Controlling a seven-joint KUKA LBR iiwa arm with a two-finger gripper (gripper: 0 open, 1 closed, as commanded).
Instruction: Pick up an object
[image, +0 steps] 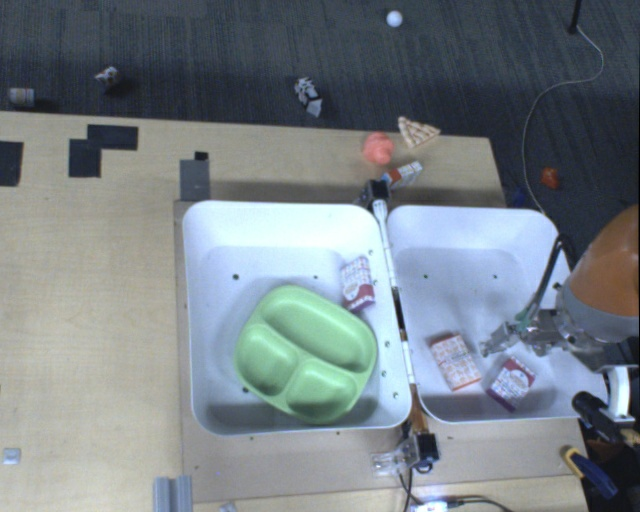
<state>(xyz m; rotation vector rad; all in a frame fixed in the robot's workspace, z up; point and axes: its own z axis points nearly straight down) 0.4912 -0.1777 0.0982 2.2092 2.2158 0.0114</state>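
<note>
My metal two-finger gripper (508, 343) hovers over the glossy right white bin (470, 235); finger state: cannot tell. Flat red-and-white carton (511, 383) sits just at its 6 o'clock.

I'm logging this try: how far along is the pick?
Done: the arm has reached into the right bin, and the gripper sits low near the two packets. In hand: nothing visibly held; both packets lie on the bin floor. Left: grasp one and lift it. The green tray and the left-bin packet are untouched.
</note>
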